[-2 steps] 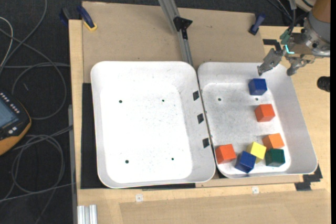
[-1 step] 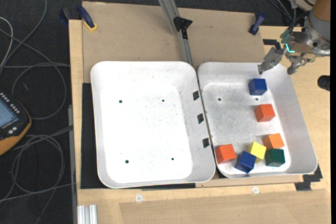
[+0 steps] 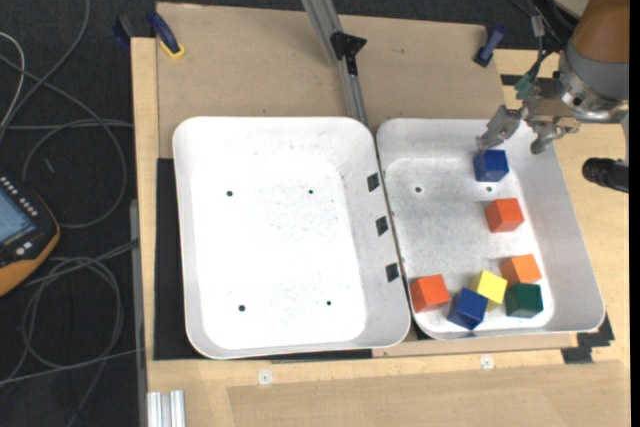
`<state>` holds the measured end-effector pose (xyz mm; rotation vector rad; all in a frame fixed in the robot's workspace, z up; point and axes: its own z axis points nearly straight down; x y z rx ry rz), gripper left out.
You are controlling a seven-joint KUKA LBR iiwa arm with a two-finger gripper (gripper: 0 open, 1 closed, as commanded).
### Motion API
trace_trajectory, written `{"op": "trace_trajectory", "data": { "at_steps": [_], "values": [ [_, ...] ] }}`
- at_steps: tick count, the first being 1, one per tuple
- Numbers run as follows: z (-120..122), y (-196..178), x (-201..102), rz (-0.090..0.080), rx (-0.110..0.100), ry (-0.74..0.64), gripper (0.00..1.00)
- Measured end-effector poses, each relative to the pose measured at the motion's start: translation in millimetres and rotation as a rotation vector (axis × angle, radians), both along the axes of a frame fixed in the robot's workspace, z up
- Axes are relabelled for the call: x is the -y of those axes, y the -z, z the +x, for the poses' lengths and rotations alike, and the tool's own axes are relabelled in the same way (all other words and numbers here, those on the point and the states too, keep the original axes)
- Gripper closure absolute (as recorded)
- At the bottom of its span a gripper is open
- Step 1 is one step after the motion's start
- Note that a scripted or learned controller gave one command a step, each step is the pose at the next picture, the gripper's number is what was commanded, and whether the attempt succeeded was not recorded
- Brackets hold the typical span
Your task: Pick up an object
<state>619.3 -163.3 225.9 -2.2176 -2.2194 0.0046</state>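
Grey arm (image 3: 598, 80) w/ orange band

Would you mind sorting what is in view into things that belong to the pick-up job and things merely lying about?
Job: gripper; blue block beneath it; red block; the cluster of blocks; right bin.

Lying about: left bin; blue clamps; cables; handheld device.

Arm (image 3: 600, 35): reached in from the right edge, grey with orange band above the wrist.
Wrist: angled down and leftward.
Gripper (image 3: 519, 131): hung low, fingers (image 3: 497, 128) spread apart, pointed downward, nothing between them.
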Motion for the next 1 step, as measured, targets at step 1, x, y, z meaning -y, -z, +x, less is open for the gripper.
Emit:
{"op": "trace_trajectory", "data": {
  "at_steps": [1],
  "values": [
    [-8.2,46.4,-3.3,0.001,-0.001,0.0,0.0]
  ]
}}
